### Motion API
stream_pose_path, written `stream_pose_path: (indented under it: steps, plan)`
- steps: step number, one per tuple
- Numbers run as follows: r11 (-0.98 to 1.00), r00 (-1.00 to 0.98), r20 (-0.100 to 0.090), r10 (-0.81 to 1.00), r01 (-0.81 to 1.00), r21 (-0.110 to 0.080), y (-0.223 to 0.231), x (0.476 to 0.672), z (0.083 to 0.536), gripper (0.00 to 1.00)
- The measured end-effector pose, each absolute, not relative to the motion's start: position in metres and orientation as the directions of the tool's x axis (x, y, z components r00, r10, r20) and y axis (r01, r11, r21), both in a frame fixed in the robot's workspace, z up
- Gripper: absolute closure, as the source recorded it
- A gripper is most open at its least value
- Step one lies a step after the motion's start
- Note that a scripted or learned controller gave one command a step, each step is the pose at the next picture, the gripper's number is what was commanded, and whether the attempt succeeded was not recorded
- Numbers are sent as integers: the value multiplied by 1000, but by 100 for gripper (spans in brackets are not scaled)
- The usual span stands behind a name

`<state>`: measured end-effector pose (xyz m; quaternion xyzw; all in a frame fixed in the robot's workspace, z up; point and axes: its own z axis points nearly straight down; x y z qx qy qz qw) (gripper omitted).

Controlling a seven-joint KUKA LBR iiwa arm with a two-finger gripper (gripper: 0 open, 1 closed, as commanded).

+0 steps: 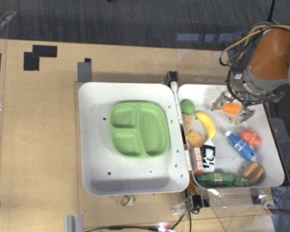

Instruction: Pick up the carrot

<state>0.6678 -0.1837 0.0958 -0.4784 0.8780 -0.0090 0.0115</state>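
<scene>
Carrot (231, 108) orange, small, lying between fingers of hand (233, 108) in right bin (276, 153). Fingers apart, straddling it, not yet clamped. Likely light, stiff, smooth plastic; may slip. Grip across thick middle. Banana (206, 123) just left of hand.

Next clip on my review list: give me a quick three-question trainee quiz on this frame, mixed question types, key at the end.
1. True or false: the green divided plate lies in the left bin.
2. Which item lies directly beside the gripper? A) the banana B) the orange carrot C) the blue bottle
3. Fill in: the green cucumber lies along the ____ edge of the right bin.

Key
1. True.
2. B. The carrot sits right at the fingers; whether it is actually gripped cannot be told.
3. Near (bottom of the picture).
</scene>
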Motion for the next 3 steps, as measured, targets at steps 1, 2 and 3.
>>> stream_pose_path:
  steps: [1, 2, 3]
  plan:
    - [750, -750, -14, -661, -661, -10, -196, 649, 91, 0]
    - [819, -819, -15, -574, -574, -5, -201, 647, 90, 0]
    - [830, -830, -16, -558, -558, -6, -201, 648, 90, 0]
